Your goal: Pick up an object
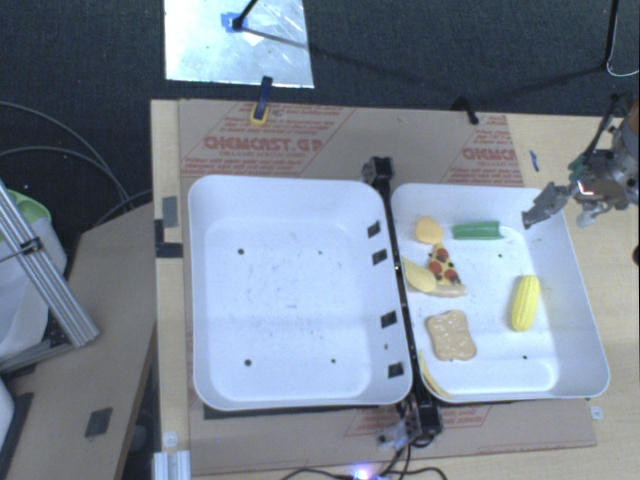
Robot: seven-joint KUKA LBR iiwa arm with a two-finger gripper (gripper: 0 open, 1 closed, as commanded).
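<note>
Start at the bottom of the frame, where you see the near edge of the worktop (300, 448) and a knot of wires below the seam between the two bins. Just above, the right bin (570, 368) holds all the objects. Nearest you, a tan cracker-like slab (451, 335) lies low in the bin close to its left wall, with a thin yellow sliver peeking out beneath it at the bin's lower left corner. To its right, well apart, an ear of corn (524, 302) lies roughly upright in the picture. Further up and left, a pizza slice (438, 271) (red dots on a pale wedge) sits beside the left wall, and a small yellow round piece (429, 231) lies just above it. A green stick-shaped object (476, 231) lies level near the bin's far edge, just beside that yellow piece.

The left bin (290, 298) fills the centre left of the frame, its white floor faintly scuffed.

At the right edge, upper middle, you find the pincer (560, 204) hovering over the right bin's far right corner, apart from every object. Nothing lies between its fingers; whether they are spread or closed I cannot tell.

Furthest off, at the top left, a shiny metal sheet (238, 28) lies on the dark floor.
</note>
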